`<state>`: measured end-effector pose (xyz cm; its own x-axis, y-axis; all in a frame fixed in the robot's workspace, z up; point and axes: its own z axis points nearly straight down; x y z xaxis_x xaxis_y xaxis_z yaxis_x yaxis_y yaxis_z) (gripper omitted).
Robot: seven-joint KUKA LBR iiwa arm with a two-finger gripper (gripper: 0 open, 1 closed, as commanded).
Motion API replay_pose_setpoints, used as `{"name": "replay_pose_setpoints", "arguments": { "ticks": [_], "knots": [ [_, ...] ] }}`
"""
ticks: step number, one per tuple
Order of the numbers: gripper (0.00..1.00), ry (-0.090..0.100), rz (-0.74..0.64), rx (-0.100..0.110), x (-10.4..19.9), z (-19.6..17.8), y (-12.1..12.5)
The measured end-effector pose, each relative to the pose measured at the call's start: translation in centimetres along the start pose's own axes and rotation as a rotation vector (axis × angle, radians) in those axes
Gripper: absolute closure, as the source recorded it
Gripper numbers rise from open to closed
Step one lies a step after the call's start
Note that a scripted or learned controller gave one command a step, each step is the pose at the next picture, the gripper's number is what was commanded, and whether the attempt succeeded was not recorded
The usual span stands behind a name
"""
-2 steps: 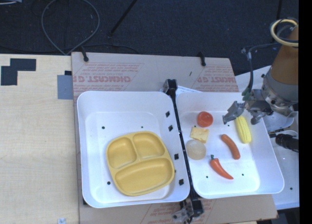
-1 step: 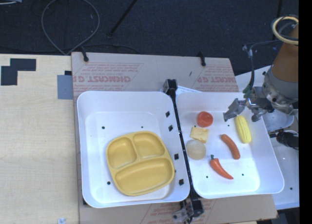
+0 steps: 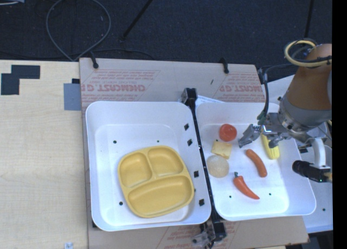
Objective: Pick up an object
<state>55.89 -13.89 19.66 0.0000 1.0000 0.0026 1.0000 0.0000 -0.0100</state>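
Note:
The right bin point(image 3: 293, 204) holds several food toys. A red tomato point(image 3: 227, 132) lies beside a yellow cheese block point(image 3: 221, 149), with a pale round piece point(image 3: 218, 166) just below them. An orange sausage point(image 3: 256, 163) and a red chili pepper point(image 3: 245, 186) lie nearer the front. A yellow piece point(image 3: 271, 149) sits at the right. My gripper point(image 3: 262, 136) hangs low over the bin's right half, its fingers spread apart. One finger point(image 3: 249, 135) points toward the tomato, the other stands above the yellow piece. Nothing is between them.
The left bin point(image 3: 103, 134) carries a yellow divided plate point(image 3: 156, 180). A black divider point(image 3: 196, 150) separates the two bins. The grey arm with its orange band point(image 3: 314, 58) comes in over the right bin's right wall. Cardboard lies under both bins.

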Motion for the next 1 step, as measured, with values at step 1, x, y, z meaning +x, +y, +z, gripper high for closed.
{"name": "replay_pose_setpoints", "arguments": {
  "ticks": [1],
  "knots": [
    [0.00,0.000,0.000,0.000,-0.23,5.51,-1.09]
  ]
}}
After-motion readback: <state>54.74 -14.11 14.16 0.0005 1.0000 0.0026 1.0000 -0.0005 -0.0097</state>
